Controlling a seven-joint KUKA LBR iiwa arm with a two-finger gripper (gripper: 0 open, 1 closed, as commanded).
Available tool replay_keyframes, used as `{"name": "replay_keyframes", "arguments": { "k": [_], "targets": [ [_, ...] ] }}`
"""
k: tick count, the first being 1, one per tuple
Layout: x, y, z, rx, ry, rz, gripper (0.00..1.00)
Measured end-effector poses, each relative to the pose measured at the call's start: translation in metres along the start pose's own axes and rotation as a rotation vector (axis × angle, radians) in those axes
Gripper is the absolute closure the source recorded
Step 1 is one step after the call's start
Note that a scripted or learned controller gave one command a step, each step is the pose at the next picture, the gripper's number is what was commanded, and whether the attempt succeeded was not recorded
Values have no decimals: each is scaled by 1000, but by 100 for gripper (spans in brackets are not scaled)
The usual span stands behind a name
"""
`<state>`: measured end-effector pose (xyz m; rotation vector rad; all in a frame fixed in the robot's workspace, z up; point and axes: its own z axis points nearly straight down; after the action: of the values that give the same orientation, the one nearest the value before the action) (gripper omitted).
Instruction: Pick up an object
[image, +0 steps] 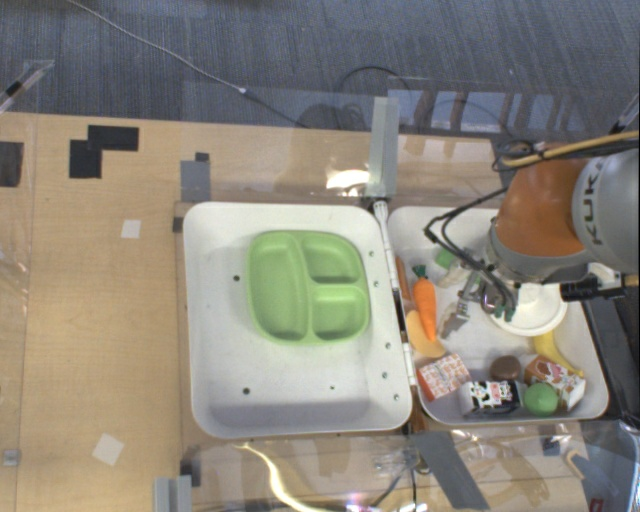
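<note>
Landmark: carrot (425, 308) in right bin (598, 404). Nearest the camera, below the carrot: small carton (443, 377), black-white carton (490, 396), green ball (540, 399), banana (553, 350). Tool (468, 306) hangs just right of the carrot, fingers slightly apart, nothing between them. White plate (530, 312) right of the tool. Green tray (305, 285) in left bin (215, 330), left of the carrot.

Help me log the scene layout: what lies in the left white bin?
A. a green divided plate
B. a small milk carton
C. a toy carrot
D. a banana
A: the green divided plate lies alone in the left bin, while the carrot and other toy foods crowd the right bin.
</note>
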<state>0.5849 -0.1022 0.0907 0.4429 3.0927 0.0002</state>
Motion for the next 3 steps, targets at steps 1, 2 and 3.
{"name": "replay_keyframes", "arguments": {
  "k": [1, 2, 3],
  "targets": [
    [5, 12, 0, 1, -1, 99, 0],
    [-13, 21, 1, 0, 3, 302, 0],
    [-6, -67, 0, 4, 1, 224, 0]
  ]
}}
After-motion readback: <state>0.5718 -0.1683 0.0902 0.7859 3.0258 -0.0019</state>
